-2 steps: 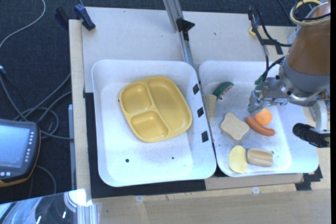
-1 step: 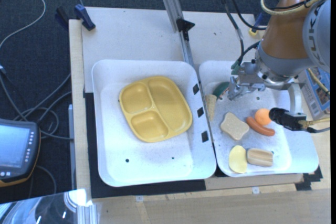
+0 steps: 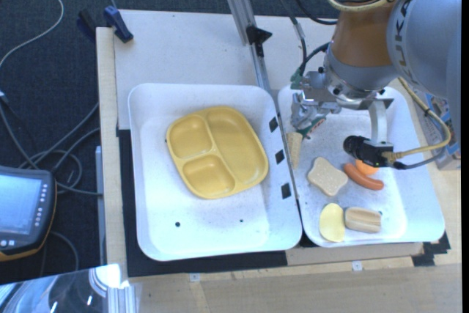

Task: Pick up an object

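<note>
On the bench [image 3: 183, 40] sit two white bins. The left bin [image 3: 146, 231] carries a yellow divided tray [image 3: 216, 152]. The right bin [image 3: 418, 220] holds a slice of bread [image 3: 327, 177], an orange carrot-like piece [image 3: 364, 175], a pale yellow round piece [image 3: 332, 222] and, just beside it, a tan bun-like piece [image 3: 363, 220]. The hand [image 3: 306, 119] hangs over the right bin's upper left part, above and apart from the bread; whether it is wide or narrow I cannot tell, and nothing is seen held in it
</note>
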Controlling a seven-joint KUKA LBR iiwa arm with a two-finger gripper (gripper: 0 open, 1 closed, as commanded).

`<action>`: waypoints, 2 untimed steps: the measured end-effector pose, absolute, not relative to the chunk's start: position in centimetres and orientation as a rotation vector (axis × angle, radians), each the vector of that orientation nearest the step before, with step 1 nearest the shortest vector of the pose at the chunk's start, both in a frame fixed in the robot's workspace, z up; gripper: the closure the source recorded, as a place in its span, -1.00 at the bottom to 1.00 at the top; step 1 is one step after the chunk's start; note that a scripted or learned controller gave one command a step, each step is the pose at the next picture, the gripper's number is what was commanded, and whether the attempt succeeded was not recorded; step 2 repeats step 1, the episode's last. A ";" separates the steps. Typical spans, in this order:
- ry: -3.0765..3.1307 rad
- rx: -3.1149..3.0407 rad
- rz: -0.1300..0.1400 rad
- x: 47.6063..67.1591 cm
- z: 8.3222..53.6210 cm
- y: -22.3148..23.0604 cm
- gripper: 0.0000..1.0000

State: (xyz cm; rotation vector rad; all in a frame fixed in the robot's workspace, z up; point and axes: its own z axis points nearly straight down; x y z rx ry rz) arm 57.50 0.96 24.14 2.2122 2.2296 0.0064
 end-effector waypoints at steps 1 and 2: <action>2.229 2.213 0.006 59.6 24.7 6.1 1.00; 2.229 2.213 0.006 59.6 24.7 6.1 1.00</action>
